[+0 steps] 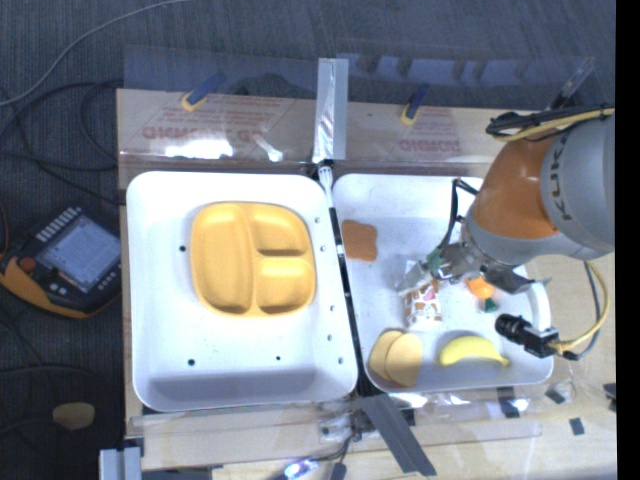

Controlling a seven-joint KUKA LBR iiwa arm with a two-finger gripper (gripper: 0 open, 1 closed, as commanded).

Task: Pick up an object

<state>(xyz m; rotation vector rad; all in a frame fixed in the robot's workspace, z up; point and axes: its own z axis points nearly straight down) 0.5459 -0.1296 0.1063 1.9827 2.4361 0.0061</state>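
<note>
The gripper [432, 268] is low inside the right bin [400, 193], reached in from the right under the arm [545, 203] and its orange band; the wrist hides so much of it from where I stand that I cannot tell whether it is released or clamped, and nothing can be confirmed as grasped. Directly at its tip lies a small crinkled packet [424, 303] with red and white print, touching or very nearly touching the tool, which I judge to be the object being tried for. The other candidates sit apart from it in the same bin: a banana [472, 351] along the near wall, a round tan piece [396, 357] in the near-left corner, a brown toast-like slice [359, 240] against the dividing wall, and a small orange item [481, 288] just beside the wrist. The left bin [150, 268] carries a yellow divided tray [252, 258] lying flat in its middle, well clear of the work. The low, angled approach suits a flat, loose packet, but in my judgement such a wrapper may slide or crumple rather than lift cleanly.
</note>
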